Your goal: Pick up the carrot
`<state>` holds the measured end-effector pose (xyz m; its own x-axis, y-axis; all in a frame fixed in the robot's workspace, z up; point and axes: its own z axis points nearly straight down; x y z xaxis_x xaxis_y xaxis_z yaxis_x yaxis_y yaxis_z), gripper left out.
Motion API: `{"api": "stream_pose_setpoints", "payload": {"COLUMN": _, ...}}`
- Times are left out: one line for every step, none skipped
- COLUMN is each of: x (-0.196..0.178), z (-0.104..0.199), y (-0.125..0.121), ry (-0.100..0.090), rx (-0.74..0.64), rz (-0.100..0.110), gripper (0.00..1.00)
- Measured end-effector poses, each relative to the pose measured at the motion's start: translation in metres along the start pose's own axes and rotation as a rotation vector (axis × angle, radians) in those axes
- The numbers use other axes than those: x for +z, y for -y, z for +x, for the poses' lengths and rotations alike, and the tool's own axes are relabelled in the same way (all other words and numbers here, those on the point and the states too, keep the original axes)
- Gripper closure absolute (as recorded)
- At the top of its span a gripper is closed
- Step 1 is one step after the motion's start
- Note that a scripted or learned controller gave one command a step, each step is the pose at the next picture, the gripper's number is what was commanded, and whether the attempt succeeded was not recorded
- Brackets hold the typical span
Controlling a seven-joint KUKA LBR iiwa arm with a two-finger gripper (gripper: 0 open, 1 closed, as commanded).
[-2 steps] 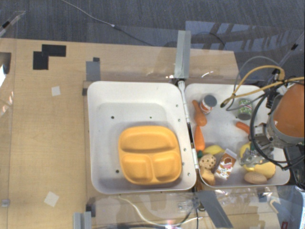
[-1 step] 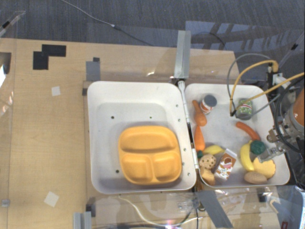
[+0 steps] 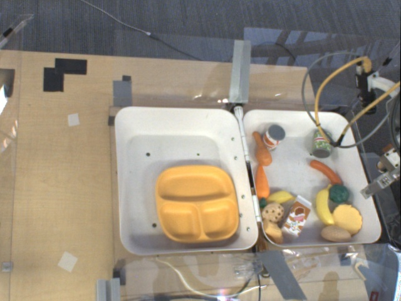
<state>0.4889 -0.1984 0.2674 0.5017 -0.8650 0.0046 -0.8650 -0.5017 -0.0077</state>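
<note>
Wooden bench boards are seen carrying two white bins side by side, the right bin [image 3: 369,187] holding the carrot [image 3: 262,182] against its left wall, just below a sausage [image 3: 262,149]. One carrot is counted. It is judged light, stiff and smooth, best pinched across its thick middle.

A carrot [image 3: 261,181] lies along the right bin's [image 3: 294,162] left wall; a yellow tray [image 3: 197,202] sits in the left bin [image 3: 150,130].

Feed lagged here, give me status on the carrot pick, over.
Gripper at right bin's right edge, far from target. Carrot against right bin's left wall, ungrasped. Crowding it: sausage above, cookie and lemon below.
</note>
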Motion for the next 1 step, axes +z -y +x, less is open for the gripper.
{"api": "stream_pose_setpoints", "payload": {"x": 0.1785, "z": -0.0304, "y": 0.0175, "ry": -0.002, "rx": 0.034, "rz": -0.003, "gripper": 1.00}}
